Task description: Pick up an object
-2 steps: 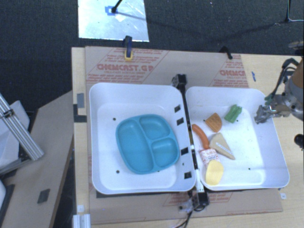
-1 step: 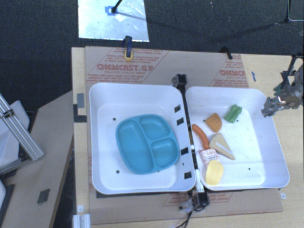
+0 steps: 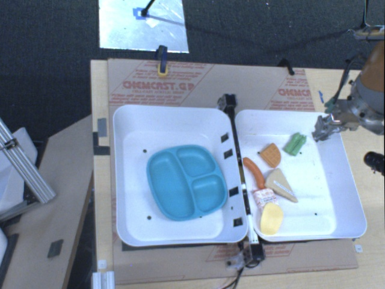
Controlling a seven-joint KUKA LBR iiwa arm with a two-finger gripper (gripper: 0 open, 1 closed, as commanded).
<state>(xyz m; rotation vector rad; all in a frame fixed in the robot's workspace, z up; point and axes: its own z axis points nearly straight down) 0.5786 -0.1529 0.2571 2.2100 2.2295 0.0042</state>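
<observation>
The right bin (image 3: 343,179) holds several small items: a green block (image 3: 295,144), an orange waffle-like piece (image 3: 271,155), an orange-red sausage (image 3: 254,172), a beige wedge (image 3: 281,185), a small red-and-white packet (image 3: 263,197) and a yellow piece (image 3: 271,218). My gripper (image 3: 323,127) hangs over the bin's upper right part, just right of the green block and apart from it. Nothing shows between its fingers.
The left bin (image 3: 129,161) holds a blue divided plate (image 3: 185,182). Black clips (image 3: 236,188) run along the seam between the bins. A cardboard sheet (image 3: 180,83) lies under both bins. An aluminium rail (image 3: 21,161) stands at the left.
</observation>
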